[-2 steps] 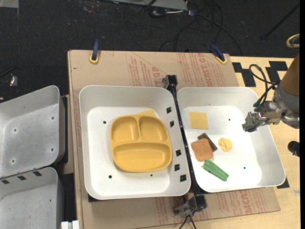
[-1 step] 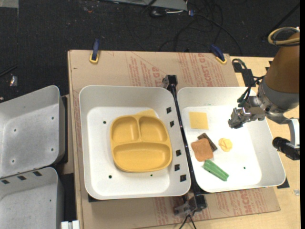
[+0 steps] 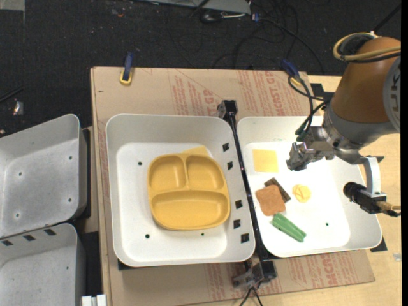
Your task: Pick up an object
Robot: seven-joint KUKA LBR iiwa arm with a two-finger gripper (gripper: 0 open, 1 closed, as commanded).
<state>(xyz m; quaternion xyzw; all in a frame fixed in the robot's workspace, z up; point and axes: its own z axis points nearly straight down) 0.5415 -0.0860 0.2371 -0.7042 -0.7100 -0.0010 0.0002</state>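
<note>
Reaching in from the rt w/ the grey-and-orange arm [image 3: 363, 81], hanging the gripper [image 3: 298, 159] over the upper middle of the rt bin [image 3: 357, 238]. Not showing anything caught in the gripper; whether spread or closed, can't tell from this angle, too dark and small.

Looking at candidate objs, all lying loose on the rt bin's floor:
- flat yellow square [image 3: 265, 160] sitting just left of the gripper, near the divider side, apart from the rest.
- brown slice [image 3: 271, 201] lying below the square, overlapping a darker brown piece [image 3: 279, 187] peeking out at its upper rt edge, the two touching.
- small crumpled yellow bit [image 3: 301, 192] resting just rt of that pair, below the gripper, not touching either.
- green stick [image 3: 289, 227] lying at a slant toward the bin's front, just below the brown slice.

Noting the left bin [image 3: 118, 139] carrying a yellow divided plate [image 3: 188, 193], three compartments, approx. centred, right way up.

Sitting both bins side by side on a cardboard sheet [image 3: 166, 88], w/ blue clamps [image 3: 127, 65] gripping its far edge. Spotting two pale grey trays [image 3: 38, 164] off to the left, beside the sheet.
</note>
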